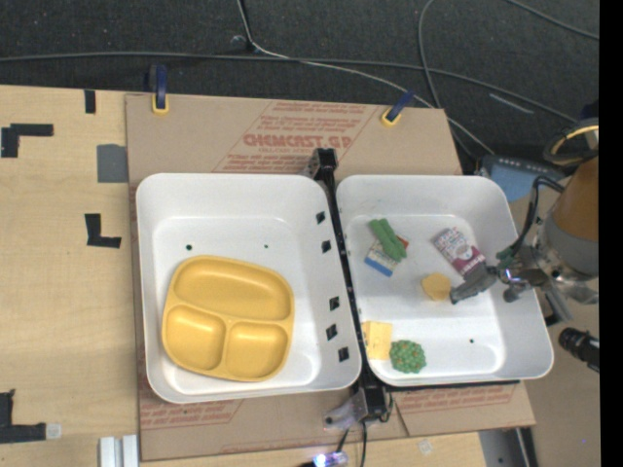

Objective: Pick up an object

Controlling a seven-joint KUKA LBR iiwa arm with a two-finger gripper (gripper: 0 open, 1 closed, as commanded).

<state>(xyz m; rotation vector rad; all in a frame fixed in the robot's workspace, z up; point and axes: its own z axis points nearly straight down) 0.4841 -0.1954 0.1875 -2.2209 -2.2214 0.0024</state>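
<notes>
- At the near edge of the right bin (526,353) lies a green bumpy ball (408,356), with a small yellow square piece (378,339) just beside it on its left.
- The left bin (156,212) holds a yellow three-compartment plate (229,317), set toward its near left part.
- Further in, a small yellow lump (437,286) rests near the middle of the right bin.
- The pincer (471,287) hangs over the right bin, just right of the yellow lump; its dark tip points at the lump, and I cannot tell how far it is open or whether it has hold of anything.
- The grey arm (574,232) enters over the bin's right rim.
- Beyond, a pink and white packet (458,248) lies tilted, well apart from a green piece (387,237) that sits against a blue and white block (379,260).
- Both bins sit on a brown cardboard sheet (292,134) on the bench (49,290).
</notes>
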